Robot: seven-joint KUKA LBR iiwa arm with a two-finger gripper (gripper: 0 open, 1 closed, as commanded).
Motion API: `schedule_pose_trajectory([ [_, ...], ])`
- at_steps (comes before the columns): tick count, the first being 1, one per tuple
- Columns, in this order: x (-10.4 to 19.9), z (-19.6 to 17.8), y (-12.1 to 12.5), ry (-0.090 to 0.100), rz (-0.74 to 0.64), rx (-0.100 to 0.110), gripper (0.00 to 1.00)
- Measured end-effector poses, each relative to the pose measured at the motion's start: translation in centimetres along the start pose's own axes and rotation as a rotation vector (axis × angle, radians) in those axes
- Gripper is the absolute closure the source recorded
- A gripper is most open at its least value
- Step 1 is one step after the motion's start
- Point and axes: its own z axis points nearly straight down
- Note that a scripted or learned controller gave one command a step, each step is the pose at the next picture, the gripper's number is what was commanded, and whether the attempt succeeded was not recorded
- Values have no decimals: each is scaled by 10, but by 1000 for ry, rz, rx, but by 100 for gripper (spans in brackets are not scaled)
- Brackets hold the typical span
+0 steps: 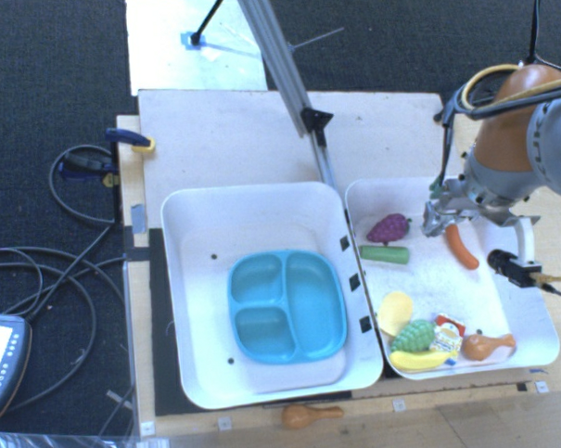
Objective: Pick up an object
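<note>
The grey metal pincer (435,218) hangs low over the far part of the right shallow white plastic bin (536,333); whether it is open or closed cannot be told at this angle. Just to its right and slightly nearer the camera lies an orange plastic toy carrot (462,247), close to its tip but not visibly between the fingers. Just left of the pincer sits a purple plastic grape bunch (388,228), with a green plastic cylinder (385,255) below that. Further left, the other white bin (194,269) holds a blue 3-compartment plastic tray (287,306).
</note>
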Motion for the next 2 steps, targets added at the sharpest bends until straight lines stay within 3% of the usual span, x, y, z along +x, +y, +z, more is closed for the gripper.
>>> schedule_pose_trajectory([
  [2,-6,-76,9,-1,-5,-1,100],
])
